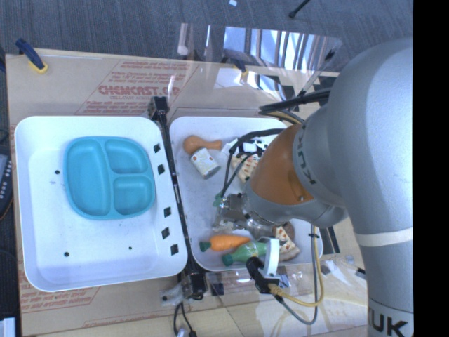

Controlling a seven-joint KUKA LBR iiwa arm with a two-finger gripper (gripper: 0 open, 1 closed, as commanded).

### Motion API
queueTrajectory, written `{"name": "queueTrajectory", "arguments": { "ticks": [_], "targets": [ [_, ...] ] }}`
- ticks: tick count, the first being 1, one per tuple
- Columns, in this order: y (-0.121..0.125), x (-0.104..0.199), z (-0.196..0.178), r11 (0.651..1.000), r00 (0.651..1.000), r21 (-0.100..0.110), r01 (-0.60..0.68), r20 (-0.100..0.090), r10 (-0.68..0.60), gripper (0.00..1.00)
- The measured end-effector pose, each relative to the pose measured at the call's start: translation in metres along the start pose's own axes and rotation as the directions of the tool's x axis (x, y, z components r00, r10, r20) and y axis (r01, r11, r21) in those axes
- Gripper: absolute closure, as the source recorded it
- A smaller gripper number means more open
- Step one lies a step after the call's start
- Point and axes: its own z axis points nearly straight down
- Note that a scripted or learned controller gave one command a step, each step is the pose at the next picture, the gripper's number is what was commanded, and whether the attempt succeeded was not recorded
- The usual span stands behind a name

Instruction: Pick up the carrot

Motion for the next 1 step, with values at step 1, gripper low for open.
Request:
{"name": "queueTrajectory", "arguments": {
  "ticks": [1],
  "targets": [
    [-0.0014, -0.0008, 0.0003, 1.000, 1.000, 0.003, -0.002, 0.001, 0.002, 0.00]
  ]
}}
